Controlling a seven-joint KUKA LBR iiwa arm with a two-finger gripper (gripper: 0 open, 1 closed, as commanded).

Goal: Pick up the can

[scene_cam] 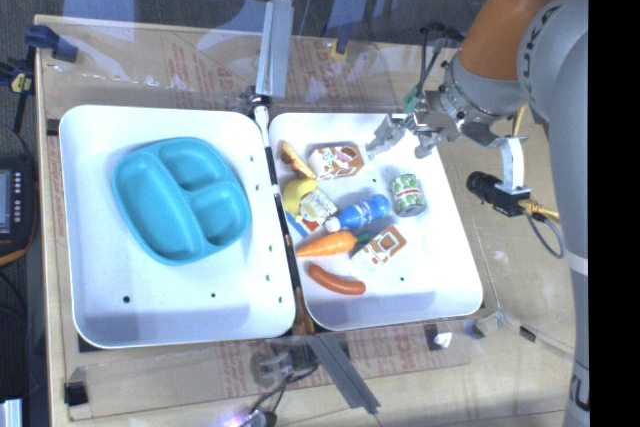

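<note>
A small green-labelled can [407,194] lies on its side in the right part of the right bin [450,265]. My gripper [402,137] hangs above the back of that bin, up and slightly left of the can, apart from it. Its two fingers [381,139] are spread and nothing sits between them.
The right bin also holds a small carton [335,160], a blue bottle [361,212], a yellow lemon-like toy [297,193], a carrot [325,244], a sausage [336,280] and a small box [384,246]. The left bin [90,295] holds a blue divided plate [181,198].
</note>
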